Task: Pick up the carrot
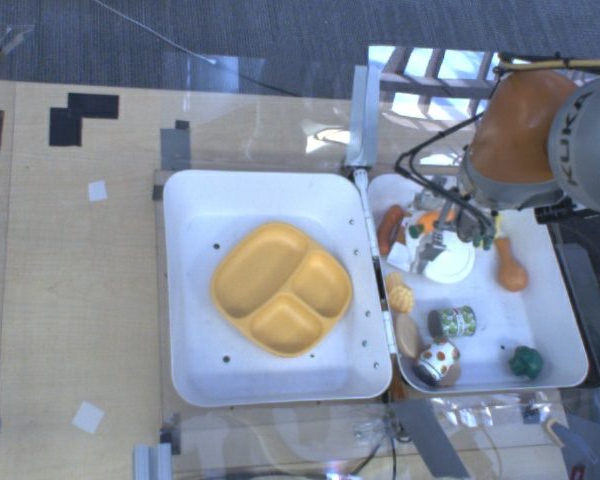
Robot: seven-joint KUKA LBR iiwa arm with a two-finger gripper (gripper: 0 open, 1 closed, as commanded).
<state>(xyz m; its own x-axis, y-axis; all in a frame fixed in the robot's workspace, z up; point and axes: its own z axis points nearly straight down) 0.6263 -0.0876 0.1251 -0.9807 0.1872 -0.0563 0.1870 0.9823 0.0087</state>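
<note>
One carrot sits between the fingers of the gripper, at twelve o'clock in the right bin. One yellow divided plate fills the left bin. Right bin also holds one can, one broccoli, one drumstick.

The claw hangs low in the right bin, an orange carrot at its upper side. A white disc lies just beneath it, a sausage just left, and a drumstick to its right. A yellow divided plate sits well left.
</note>
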